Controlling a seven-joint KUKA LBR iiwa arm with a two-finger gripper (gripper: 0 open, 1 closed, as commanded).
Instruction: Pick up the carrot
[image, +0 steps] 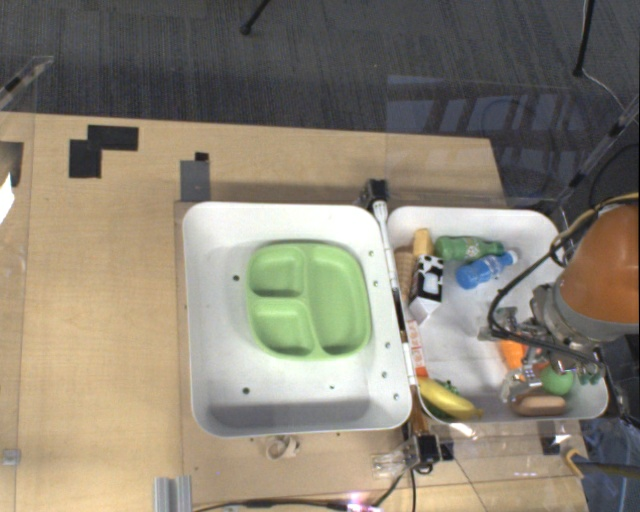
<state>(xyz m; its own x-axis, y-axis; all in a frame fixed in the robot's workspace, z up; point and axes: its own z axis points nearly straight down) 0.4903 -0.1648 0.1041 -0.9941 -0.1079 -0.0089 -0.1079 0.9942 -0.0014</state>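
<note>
Gripper sits low in the shallow white right-hand bin, directly over the small orange carrot; you cannot tell from this angle how it is set or whether it has the carrot. Carrot lies near the bin's front right corner, beside a brown sausage-shaped piece and a green item. Judgement: approach done, grasp unconfirmed, lift outstanding.

Robot lab, bench, two bins

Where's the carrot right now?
The carrot lies in the right bin, near its front right corner, just under the gripper, with a green item and a brown sausage-like item beside it.
</note>
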